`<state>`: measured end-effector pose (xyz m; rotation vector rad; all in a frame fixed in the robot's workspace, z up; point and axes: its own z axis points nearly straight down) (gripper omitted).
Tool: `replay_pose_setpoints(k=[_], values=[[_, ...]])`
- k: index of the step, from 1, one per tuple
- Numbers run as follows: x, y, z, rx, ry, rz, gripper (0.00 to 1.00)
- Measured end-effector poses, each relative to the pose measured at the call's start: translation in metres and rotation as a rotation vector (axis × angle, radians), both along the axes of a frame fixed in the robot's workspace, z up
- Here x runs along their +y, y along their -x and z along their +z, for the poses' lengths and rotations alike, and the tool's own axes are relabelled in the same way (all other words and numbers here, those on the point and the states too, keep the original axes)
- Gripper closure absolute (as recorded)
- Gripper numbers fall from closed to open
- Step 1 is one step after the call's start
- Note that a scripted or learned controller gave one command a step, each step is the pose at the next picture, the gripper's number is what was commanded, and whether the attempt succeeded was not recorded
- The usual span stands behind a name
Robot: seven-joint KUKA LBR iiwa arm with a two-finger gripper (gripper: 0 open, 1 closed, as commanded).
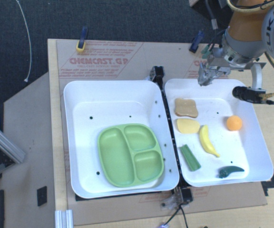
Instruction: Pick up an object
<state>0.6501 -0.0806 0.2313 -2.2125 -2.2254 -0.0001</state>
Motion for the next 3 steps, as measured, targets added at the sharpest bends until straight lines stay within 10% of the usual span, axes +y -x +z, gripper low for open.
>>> replay_pose_setpoints(k=[3], values=[[0.171, 0.040, -0.002, -0.002, 0.000, 0.001, 1.00]])
